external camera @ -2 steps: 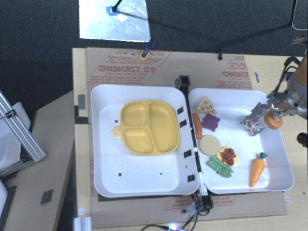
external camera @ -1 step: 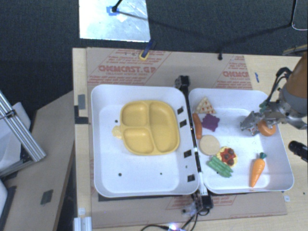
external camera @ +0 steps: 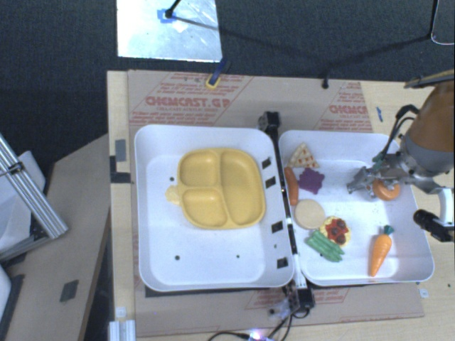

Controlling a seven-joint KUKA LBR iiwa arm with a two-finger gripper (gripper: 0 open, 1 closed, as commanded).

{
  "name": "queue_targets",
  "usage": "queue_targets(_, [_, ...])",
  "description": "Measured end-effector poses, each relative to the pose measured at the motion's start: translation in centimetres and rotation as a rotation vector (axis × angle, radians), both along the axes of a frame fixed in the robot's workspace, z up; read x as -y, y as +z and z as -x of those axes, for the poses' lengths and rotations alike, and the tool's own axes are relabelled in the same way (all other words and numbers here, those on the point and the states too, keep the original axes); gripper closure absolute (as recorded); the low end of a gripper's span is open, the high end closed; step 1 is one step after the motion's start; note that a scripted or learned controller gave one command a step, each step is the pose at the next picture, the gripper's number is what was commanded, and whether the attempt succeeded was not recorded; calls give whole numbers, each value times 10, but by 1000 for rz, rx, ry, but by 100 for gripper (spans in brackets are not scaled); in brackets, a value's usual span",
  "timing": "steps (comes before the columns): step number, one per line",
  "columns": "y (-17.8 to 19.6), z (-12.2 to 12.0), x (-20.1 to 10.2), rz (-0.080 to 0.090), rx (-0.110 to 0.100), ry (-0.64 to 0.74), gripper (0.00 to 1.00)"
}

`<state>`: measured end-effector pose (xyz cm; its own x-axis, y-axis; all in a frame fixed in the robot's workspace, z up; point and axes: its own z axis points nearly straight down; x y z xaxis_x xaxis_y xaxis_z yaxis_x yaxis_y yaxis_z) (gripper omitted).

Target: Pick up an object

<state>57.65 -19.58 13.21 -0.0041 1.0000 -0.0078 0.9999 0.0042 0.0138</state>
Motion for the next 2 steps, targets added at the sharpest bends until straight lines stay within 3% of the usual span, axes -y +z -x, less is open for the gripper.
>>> queue_targets(1, [-3,-2,2,3,10,-2,0])
queue_targets(2, [11,-4,5,12,21,-3,100])
